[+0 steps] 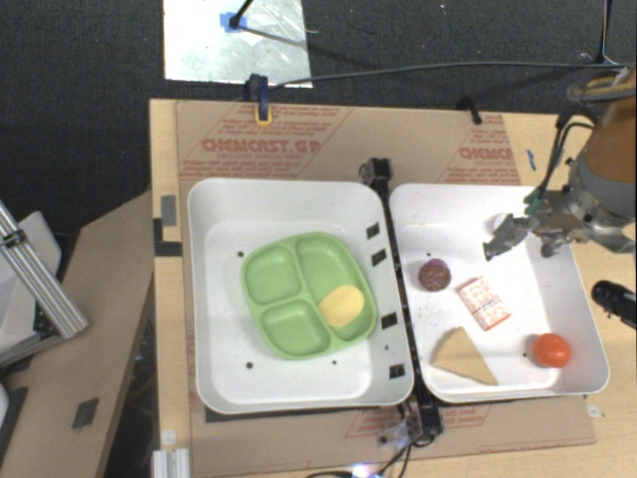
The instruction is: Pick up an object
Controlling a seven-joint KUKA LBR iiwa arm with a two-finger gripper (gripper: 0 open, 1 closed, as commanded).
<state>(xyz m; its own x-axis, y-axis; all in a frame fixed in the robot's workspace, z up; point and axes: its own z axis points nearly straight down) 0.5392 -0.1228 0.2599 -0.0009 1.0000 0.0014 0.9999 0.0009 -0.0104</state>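
In the right bin [567,297] lie a dark red round object [434,274], a small red-and-white packet [483,303], a tan wedge [462,358] and an orange-red ball [550,350]. My gripper [523,244] hangs over the upper right part of that bin, up and to the right of the round object and packet. Its fingers are spread open with nothing between them. The grey arm with its orange band [607,147] comes in from the right edge.
The left bin [214,267] holds a green divided plate [299,292] with a yellow lump [342,306] in its right compartment. A black divider with clips [390,267] runs between the bins. Cardboard [299,137] lies under both.
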